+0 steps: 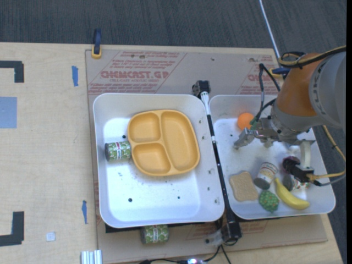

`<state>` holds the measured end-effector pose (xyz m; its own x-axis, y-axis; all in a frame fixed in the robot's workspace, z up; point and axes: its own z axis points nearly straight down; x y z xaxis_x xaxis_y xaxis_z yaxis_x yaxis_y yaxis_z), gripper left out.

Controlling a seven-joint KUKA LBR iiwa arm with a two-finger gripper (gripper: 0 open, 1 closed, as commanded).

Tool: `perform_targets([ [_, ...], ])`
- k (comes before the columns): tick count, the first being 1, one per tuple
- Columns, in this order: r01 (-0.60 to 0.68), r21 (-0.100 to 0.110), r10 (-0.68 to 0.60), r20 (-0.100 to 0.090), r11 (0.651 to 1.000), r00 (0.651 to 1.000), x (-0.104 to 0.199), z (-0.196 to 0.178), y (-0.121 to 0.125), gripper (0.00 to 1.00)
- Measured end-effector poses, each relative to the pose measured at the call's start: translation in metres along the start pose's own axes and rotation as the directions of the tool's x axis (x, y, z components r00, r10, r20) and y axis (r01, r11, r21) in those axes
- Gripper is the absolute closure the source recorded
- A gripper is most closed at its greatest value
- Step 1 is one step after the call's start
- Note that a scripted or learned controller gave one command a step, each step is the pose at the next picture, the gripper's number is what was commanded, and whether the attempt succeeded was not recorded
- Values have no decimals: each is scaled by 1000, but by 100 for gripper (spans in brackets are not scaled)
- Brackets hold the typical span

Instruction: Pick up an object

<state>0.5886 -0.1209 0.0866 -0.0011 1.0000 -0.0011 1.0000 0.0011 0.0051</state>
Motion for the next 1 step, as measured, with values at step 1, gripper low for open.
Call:
perform_targets([
  [1,0,1,0,0,1000,1000,27,0,0,0],
])
